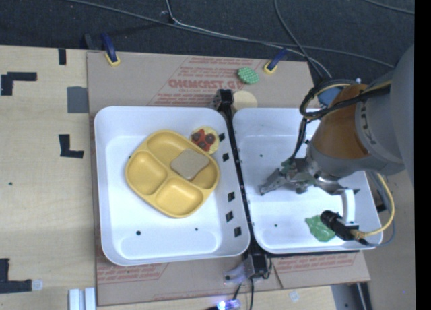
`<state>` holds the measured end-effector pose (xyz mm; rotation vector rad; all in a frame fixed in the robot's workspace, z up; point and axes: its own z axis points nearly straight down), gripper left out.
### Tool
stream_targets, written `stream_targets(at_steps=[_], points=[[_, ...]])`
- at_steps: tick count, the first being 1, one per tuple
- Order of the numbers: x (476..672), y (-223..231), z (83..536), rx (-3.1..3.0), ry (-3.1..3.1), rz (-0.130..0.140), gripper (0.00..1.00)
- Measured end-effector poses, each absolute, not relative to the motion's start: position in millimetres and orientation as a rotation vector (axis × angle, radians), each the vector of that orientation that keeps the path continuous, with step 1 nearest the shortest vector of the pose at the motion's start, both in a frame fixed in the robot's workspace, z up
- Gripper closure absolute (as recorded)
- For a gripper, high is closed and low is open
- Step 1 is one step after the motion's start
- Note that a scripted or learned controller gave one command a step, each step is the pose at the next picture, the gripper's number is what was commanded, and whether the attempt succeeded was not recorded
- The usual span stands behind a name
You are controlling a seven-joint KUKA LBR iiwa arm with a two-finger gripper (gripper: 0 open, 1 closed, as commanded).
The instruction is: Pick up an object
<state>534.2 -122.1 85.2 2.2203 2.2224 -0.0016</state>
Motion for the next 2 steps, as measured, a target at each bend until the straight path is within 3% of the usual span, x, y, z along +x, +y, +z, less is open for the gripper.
stream_targets(at_steps=[1, 2], points=[[534.6, -123, 96, 2.217, 2.22, -0.001, 1.0], [535.0, -123, 138, 2.219, 2.221, 0.002, 1.0]])
